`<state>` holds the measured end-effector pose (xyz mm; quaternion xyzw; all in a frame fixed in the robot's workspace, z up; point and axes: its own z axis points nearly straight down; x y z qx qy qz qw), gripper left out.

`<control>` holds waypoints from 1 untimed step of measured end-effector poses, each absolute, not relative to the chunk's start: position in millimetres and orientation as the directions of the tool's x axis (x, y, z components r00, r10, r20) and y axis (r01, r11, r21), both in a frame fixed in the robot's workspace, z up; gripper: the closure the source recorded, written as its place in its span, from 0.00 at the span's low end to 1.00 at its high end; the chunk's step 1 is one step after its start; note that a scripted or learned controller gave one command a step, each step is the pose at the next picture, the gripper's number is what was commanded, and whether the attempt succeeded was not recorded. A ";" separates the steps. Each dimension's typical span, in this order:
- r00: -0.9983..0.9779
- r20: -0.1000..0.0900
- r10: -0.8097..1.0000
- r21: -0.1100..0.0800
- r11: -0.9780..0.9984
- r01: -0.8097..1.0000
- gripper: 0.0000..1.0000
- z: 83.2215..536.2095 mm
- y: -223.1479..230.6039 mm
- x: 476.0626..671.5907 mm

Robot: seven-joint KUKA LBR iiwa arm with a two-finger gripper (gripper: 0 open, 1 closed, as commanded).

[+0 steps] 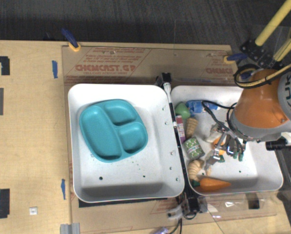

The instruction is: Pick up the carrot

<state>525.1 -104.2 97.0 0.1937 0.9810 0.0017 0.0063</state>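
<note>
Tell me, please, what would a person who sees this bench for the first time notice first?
Probably the teal divided plate, lying alone in the left white bin. Next, the arm's orange band hanging over the right bin, with the gripper low among a clutter of small items along that bin's left side. The carrot lies at the right bin's near edge, apart from the gripper.

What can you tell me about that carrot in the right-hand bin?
The carrot is orange, smooth and glossy like a plastic toy, thick at one end and tapering toward the right. It lies flat on its side along the near edge of the right bin, close to the front wall. A small green bit shows at its thick left end, beside a tan ridged object. The end effector hovers above it, apart.
</note>
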 end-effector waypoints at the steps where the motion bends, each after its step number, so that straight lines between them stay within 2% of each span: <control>1: -0.926 -0.021 0.378 0.008 0.926 0.378 1.00 108.1 -103.2 528.3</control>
